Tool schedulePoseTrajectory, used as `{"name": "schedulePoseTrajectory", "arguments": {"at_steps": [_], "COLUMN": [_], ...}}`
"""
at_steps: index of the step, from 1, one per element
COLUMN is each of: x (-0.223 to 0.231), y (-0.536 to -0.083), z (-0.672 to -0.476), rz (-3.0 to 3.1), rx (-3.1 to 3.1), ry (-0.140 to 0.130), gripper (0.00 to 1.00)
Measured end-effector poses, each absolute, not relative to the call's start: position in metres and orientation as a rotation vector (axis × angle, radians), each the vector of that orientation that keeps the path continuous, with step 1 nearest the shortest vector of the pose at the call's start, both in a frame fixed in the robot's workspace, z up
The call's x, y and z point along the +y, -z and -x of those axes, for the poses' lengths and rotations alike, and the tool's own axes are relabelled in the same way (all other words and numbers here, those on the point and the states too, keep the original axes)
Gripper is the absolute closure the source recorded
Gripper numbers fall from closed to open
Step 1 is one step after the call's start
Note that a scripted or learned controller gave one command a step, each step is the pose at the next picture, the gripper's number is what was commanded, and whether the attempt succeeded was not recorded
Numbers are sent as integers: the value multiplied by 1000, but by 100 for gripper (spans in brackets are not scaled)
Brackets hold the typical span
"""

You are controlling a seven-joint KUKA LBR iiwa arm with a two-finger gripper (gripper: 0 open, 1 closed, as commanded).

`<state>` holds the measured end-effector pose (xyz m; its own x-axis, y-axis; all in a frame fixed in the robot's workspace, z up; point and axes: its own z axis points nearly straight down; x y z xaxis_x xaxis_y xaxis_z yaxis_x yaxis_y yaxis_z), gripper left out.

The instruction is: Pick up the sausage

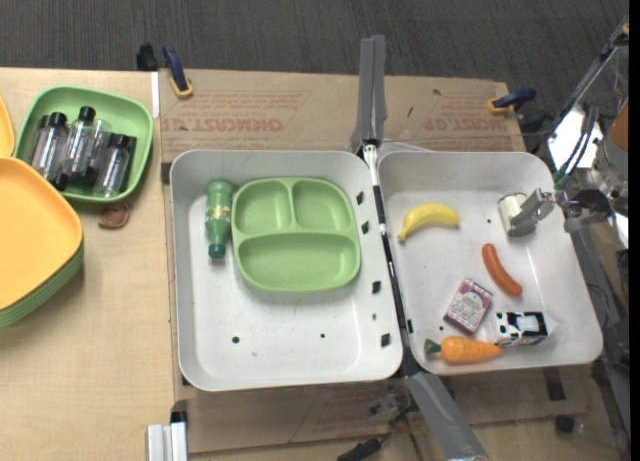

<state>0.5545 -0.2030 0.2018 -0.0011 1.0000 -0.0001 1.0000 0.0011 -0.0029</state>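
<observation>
At the right edge of the view the arm (610, 164) is cut off, and the gripper (528, 214) shows as a small metallic shape over the right bin (560, 279) — whether its fingers are spread or pressed together cannot be told. Just below it, apart, the sausage (501, 269) lies on the bin floor. A banana (429, 219), a packet (468, 306), a carton (522, 327) and a carrot (468, 351) lie around it. A green plate (296, 233) and a bottle (217, 217) occupy the left bin (280, 349).

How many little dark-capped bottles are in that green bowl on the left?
4, lying side by side in the green bowl: bottles at and. More could be hidden underneath.
</observation>
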Motion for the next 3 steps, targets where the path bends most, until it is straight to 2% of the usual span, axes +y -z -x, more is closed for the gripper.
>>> {"name": "schedulePoseTrajectory", "arguments": {"at_steps": [1, 2, 3], "x": [-166, -167, -154], "y": [-91, -100, -214], "z": [-558, -558, -565], "rz": [2180, 2183, 2446], "rx": [-2261, -2257, -1971], "ry": [-2, -3, -4], "gripper": [0, 100, 100]}}
